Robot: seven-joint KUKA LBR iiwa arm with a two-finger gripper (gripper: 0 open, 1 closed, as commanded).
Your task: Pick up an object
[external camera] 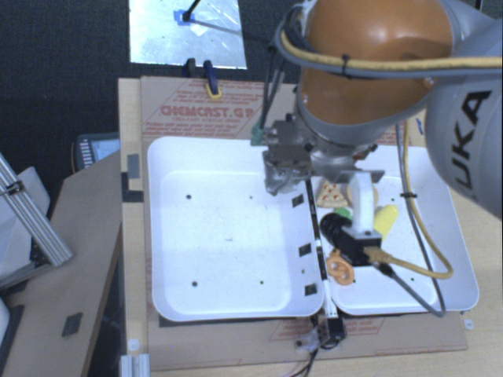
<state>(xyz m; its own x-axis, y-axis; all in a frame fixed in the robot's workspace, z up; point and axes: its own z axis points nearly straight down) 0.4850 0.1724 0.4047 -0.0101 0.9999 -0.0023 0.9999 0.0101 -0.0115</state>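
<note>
My gripper (280, 177) hangs low over the inner edge of the left bin (220, 234), close to the divider between the two bins. The big grey arm with its orange band hides most of the back of the right bin (448, 281). In the right bin lie a tan triangular slice with red dots (330, 194), a small green piece (343, 212), a yellow object (385, 220) and an orange pretzel-shaped piece (342, 269). These lie to the right of the gripper, and nothing is visible between its tips.
Both bins rest on a cardboard sheet (196, 108). A shiny metal plate (185, 22) lies at the back and a blue-and-yellow clamp (211, 81) stands on the cardboard's far edge. An aluminium rail (27, 210) leans at the far left.
</note>
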